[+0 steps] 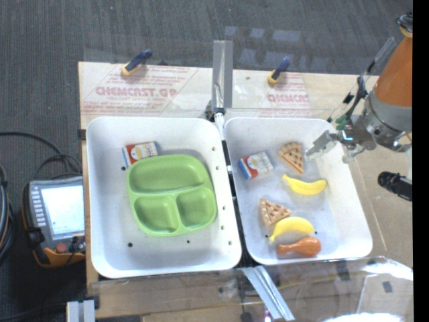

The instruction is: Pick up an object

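Gripper (330,143): fingers apart, holding nothing | banana (305,185): just below-left of it, long axis lying left-right.

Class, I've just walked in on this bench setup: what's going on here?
A grey and orange robot arm reaches in from the right, its gripper above the right bin's upper right corner, holding nothing. That bin holds two toy bananas, two waffle wedges, a drumstick and a small carton. The left bin holds a green divided tray.
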You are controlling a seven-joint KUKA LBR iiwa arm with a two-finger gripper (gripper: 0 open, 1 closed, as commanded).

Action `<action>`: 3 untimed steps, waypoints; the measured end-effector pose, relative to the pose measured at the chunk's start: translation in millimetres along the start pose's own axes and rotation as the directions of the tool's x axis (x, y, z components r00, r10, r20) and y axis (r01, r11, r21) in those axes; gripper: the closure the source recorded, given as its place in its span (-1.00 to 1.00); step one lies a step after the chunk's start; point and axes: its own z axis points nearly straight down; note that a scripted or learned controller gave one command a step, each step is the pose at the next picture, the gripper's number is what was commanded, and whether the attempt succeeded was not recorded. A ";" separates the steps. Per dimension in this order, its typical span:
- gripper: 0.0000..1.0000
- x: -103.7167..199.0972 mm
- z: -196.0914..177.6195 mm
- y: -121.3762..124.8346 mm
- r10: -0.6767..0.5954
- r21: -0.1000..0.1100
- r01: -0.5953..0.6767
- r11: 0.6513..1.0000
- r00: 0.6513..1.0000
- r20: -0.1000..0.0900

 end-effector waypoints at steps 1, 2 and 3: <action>-1.00 2.3 144.5 26.0 -0.119 0.000 0.119 0.993 0.993 0.001; -1.00 8.2 157.2 15.0 -0.165 -0.014 0.165 0.986 0.986 0.011; 1.00 10.4 146.5 17.1 -0.166 -0.019 0.166 0.986 0.986 0.007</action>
